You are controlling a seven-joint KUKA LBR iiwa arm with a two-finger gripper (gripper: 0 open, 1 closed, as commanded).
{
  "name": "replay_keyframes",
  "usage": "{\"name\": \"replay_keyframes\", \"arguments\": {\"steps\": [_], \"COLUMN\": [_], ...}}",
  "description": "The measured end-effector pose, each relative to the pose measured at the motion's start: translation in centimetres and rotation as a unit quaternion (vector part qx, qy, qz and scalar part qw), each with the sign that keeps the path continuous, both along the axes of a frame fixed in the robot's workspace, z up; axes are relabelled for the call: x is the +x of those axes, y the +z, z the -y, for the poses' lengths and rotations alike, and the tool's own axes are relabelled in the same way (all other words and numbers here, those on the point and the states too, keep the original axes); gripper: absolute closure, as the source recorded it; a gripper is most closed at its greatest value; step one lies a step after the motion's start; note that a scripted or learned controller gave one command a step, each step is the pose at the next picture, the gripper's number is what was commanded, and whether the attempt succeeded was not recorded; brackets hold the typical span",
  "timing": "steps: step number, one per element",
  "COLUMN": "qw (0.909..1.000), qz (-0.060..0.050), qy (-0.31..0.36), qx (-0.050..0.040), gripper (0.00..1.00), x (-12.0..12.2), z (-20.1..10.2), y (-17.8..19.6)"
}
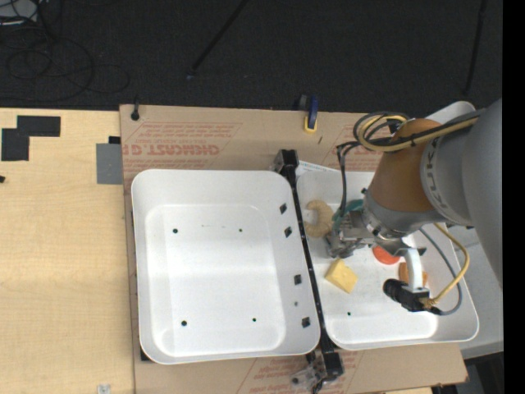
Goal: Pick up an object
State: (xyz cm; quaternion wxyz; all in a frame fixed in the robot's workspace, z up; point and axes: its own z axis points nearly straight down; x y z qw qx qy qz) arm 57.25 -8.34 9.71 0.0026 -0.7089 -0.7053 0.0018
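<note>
the arm reaches in from the right and hangs low over the right bin [459, 331], its end effector [344, 240] down among the loose things near that bin's left side. whether the end effector is open or closed cannot be told from this slant, since the wrist and cabling cover most of it, and nothing can be seen caught in it.

the likely candidates lie close by: a yellow block [342, 277] rests on the bin floor just below the end effector, a tan curved piece [319, 214] sits just to its upper left, and an orange-red object [382, 254] peeks out beside the wrist on the right. all three look to be resting in the bin and not lifted.

the left bin [148, 220] stands alongside on the surface [57, 245].

as a judgement, the task is at the reaching or grasping step: the arm is in place over the objects, but no pick is shown. closing on one item and raising it clear of the bin are still to be done.
</note>
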Motion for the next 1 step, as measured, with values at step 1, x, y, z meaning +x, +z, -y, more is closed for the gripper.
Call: {"name": "replay_keyframes", "arguments": {"steps": [1], "qw": [1.0], "qz": [0.007], "qy": [0.002], "qx": [-0.0016], "gripper": [1.0], "x": [1.45], "z": [1.56], "y": [10.86]}}
